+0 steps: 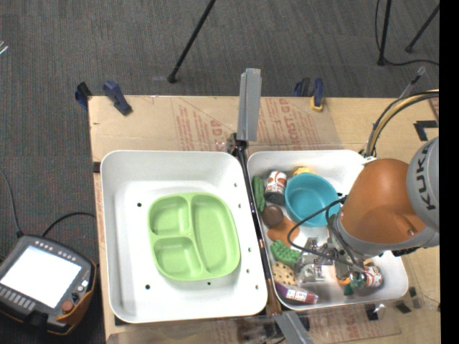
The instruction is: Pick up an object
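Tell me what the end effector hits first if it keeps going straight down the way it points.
Probably the clutter on the right bin's floor: the end effector points down just right of the green block. Depth is unclear from this slanted view, so which item comes first is uncertain.

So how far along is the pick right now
Nothing looks picked yet. The pincer is down among the clutter in the right bin, near the green block and below the blue bowl; no object visibly sits between its tips. The green tray lies alone in the left bin. Grasping and lifting remain.
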You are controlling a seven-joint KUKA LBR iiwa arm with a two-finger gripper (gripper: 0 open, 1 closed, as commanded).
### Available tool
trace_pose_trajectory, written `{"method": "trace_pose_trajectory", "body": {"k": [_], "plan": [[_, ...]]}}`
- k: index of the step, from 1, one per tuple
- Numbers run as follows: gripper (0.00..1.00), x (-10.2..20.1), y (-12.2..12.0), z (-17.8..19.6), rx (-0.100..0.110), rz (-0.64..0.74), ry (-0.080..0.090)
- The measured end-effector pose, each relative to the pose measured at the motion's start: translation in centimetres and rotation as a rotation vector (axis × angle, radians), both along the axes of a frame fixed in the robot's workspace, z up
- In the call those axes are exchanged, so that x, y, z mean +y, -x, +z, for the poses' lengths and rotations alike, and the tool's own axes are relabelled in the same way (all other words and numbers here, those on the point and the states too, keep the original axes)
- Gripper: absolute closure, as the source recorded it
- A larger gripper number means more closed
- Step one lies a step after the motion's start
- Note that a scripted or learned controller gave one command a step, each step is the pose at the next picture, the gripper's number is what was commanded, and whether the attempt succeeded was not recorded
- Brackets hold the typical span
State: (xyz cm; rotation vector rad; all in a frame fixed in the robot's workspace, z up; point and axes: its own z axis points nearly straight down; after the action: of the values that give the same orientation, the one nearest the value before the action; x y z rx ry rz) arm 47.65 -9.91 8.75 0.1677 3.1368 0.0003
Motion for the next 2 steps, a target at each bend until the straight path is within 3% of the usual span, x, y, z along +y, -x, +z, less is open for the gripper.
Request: {"method": "trace_pose_trajectory", "body": {"k": [1,2], "plan": [[1.00,0.1,-0.3,19.1,-0.012,0.089,0.002],[1.00,1.3,0.3,6.1,0.013,0.248,-0.006]]}}
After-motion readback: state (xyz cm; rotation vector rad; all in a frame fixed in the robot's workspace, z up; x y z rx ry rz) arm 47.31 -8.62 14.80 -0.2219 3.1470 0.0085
